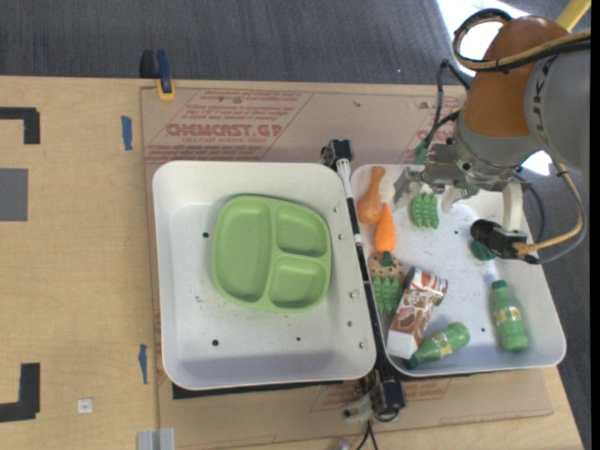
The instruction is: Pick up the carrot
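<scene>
- A tan table (84, 279) stands on dark grey carpet, with a printed cardboard sheet (234, 125) laid flat under two shallow white bins that sit side by side.
- The carrot (385, 229) lies in the right bin (544, 345), close to that bin's left wall, its green top pointing toward the near edge.
- Just above the carrot, and touching or nearly touching it, lies a pale orange chicken-leg toy (373, 195).
- Below the carrot sit a brown waffle-like block and a green ridged piece (384, 289), then a tilted brown-and-white carton (415, 309) and a green bottle (441, 341) lying on its side.
- A second green bottle (509, 317) lies near the bin's right wall.
- A green ridged toy (427, 211) lies right of the carrot, well apart from it.
- The hand (432, 187) hangs over that green ridged toy with its fingers spread wide; nothing is between them.
- The grey arm with its orange band (502, 73) reaches in from the right.
- The left bin (178, 345) holds a green divided plate (272, 251) with three compartments.
</scene>
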